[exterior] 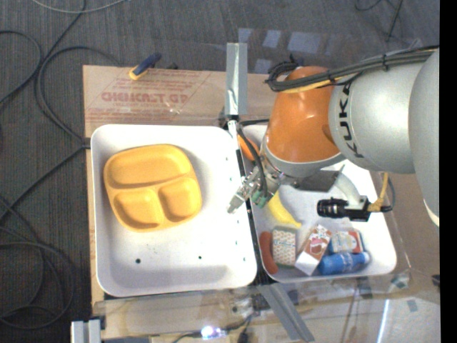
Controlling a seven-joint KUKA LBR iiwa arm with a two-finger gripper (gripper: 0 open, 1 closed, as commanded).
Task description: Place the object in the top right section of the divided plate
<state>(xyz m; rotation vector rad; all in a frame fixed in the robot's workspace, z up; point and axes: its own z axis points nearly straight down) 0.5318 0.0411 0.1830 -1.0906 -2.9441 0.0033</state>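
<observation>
The yellow divided plate (151, 186) lies in the left bin (171, 263), toward its upper left, with one long section at the top and two smaller ones below; nothing rests in it. My gripper (246, 191) hangs over the wall between the two bins, just right of the plate. A small green and yellow piece (260, 200) shows right at the gripper; whether it is held is unclear. A yellow banana-like object (283, 211) lies just below the wrist in the right bin (382, 259).
The arm's orange band (303, 123) covers the upper part of the right bin. Along that bin's front lie a red item (265, 246), a patterned pack (284, 247), a white and red carton (313, 249), a blue bottle (344, 263). An orange piece (246, 147) peeks out by the divider.
</observation>
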